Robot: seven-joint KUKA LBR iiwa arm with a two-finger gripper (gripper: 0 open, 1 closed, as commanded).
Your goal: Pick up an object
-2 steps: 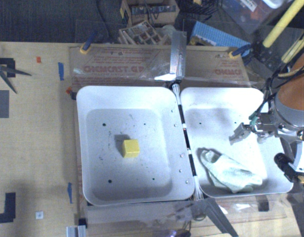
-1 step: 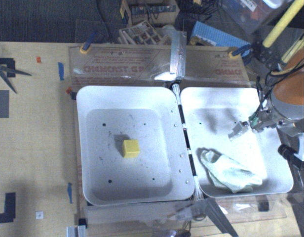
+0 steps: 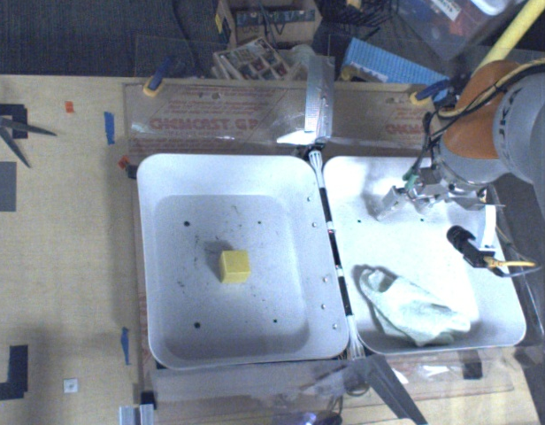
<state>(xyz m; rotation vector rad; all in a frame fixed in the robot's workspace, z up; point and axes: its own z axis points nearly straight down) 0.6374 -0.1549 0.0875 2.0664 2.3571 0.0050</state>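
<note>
A small yellow cube [image 3: 235, 266] lies near the middle of the left bin [image 3: 166, 202]. A crumpled white cloth [image 3: 412, 308] with a dark loop at its left end rests in the front part of the right bin [image 3: 352, 180]. My gripper [image 3: 395, 199] hangs low over the back half of the right bin, well behind the cloth and far right of the cube. Nothing is visibly held in it. The grey arm with its orange band [image 3: 480, 113] comes in from the upper right.
A black and yellow part [image 3: 472, 246] sticks out near the right bin's right wall. A ridge [image 3: 330, 237] divides the two bins. Clear plastic sheets [image 3: 219, 118] stand behind the bins, with boxes and cables beyond them.
</note>
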